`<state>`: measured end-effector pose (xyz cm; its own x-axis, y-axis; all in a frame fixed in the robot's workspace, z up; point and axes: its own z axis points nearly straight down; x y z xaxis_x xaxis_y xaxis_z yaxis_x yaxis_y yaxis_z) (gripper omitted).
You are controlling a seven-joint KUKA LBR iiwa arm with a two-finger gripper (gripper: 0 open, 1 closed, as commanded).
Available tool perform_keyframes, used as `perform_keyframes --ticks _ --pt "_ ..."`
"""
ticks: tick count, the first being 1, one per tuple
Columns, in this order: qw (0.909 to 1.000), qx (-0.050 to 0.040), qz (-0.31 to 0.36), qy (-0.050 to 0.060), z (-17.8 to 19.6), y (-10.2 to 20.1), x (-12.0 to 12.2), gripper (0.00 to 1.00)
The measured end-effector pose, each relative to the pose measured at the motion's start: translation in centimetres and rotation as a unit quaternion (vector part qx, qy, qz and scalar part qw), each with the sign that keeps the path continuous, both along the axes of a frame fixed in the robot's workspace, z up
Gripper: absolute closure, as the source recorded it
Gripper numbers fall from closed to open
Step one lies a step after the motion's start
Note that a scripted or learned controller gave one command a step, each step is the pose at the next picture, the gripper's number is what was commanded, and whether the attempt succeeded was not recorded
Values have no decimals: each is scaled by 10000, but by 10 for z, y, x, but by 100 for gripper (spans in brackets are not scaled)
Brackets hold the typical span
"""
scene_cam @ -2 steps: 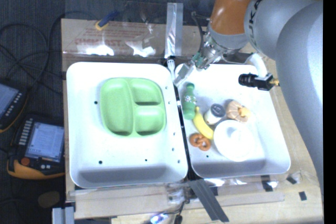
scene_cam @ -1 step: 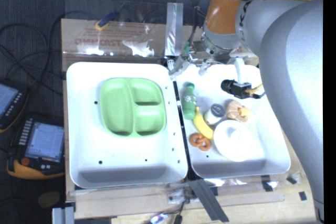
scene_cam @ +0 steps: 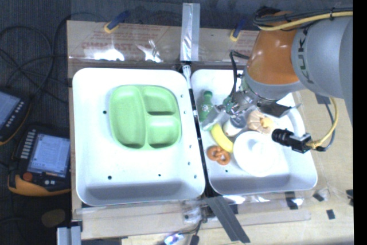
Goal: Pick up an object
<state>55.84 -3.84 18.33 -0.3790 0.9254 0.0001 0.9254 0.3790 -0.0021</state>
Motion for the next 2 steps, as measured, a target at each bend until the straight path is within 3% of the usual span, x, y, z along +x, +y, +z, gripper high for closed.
perform_keyframes --ticks 1,2 --pt "9996 2 287 0 0 -25 -46 0" --pt "9994 4 357 -16 -63 -55 -15 0"
